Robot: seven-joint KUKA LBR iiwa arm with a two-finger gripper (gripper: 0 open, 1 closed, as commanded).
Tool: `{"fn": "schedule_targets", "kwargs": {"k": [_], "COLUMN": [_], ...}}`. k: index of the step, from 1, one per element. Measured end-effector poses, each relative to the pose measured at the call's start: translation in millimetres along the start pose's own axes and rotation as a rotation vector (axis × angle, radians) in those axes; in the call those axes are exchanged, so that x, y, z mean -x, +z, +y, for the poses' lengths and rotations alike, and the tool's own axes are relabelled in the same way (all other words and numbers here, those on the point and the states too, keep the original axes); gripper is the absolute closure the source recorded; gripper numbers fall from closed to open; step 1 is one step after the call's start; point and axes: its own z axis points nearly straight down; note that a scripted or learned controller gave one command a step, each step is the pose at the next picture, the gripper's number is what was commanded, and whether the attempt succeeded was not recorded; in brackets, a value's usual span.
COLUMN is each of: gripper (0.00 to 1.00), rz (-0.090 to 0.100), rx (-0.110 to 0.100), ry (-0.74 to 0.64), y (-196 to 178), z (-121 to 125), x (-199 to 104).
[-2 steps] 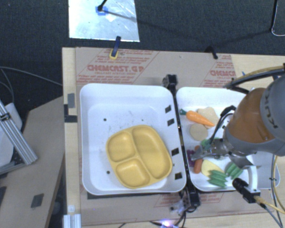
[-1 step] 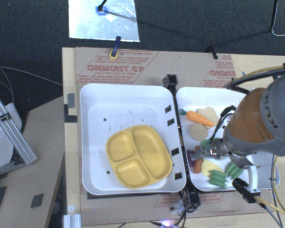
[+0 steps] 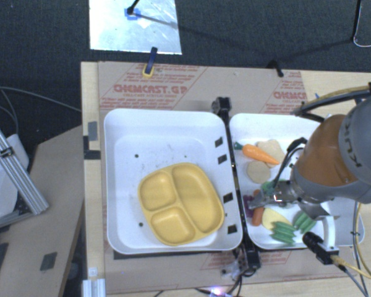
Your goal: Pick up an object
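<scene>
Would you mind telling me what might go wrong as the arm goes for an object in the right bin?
The food pieces lie crowded: the carrot touches pale round slices, and green pieces sit against a yellow one, so a grasp may catch two or slip. The arm covers part of the right bin, hiding items from the camera.

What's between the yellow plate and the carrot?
In the camera view, bare white bin floor, then the black divider between both bins, separates the plate from the carrot.

A yellow three-compartment tray (image 3: 181,203) is lying in the left bin (image 3: 120,166); a shiny sheet (image 3: 136,17) is lying beyond the bench (image 3: 191,82).
</scene>
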Motion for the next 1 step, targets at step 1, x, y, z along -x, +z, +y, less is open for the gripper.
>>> {"fn": "schedule_targets", "kwargs": {"k": [1], "gripper": [0.00], "rz": [0.000], "rx": [0.000], "ry": [0.000], "y": [0.0], "z": [0.0], "x": [0.0]}}
